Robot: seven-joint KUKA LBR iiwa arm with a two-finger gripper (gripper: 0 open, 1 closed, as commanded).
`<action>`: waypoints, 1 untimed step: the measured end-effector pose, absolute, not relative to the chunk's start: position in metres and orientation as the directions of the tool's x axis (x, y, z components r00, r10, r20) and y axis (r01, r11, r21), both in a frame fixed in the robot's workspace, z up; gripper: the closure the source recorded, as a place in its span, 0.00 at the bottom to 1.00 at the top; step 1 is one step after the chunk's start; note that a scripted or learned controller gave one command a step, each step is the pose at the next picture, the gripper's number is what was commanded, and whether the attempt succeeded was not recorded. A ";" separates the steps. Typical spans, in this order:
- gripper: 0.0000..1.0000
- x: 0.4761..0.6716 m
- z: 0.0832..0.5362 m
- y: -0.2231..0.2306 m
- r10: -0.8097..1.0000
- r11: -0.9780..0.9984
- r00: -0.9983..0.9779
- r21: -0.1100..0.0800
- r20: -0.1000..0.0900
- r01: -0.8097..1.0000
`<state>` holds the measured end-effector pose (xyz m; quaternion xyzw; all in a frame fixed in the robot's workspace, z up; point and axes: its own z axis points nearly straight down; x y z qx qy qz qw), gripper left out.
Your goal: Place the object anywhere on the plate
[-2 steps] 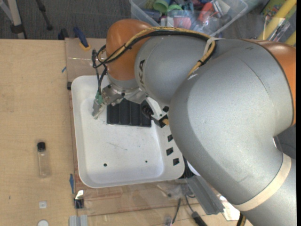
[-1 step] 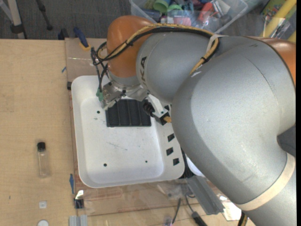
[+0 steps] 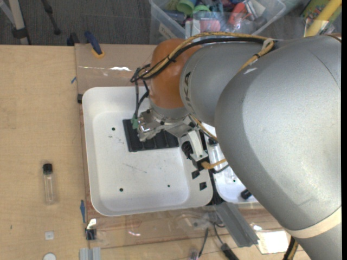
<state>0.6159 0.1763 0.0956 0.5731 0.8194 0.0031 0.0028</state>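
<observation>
Black object [image 3: 152, 141] in white bin [image 3: 108, 161], partly hidden under gripper [image 3: 145, 128].

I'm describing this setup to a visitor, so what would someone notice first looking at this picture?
The big grey arm fills the right side, its orange band above the left white bin. Below the band, the gripper sits low over a flat black object in that bin. A small clear vial lies on the wooden bench at far left.

Grey arm [image 3: 271, 123] from the right, orange band [image 3: 165, 75] above its lowered hand [image 3: 145, 128].
</observation>
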 end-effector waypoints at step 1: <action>1.00 0.611 0.190 0.163 0.980 0.201 -0.201 0.001 0.000 0.980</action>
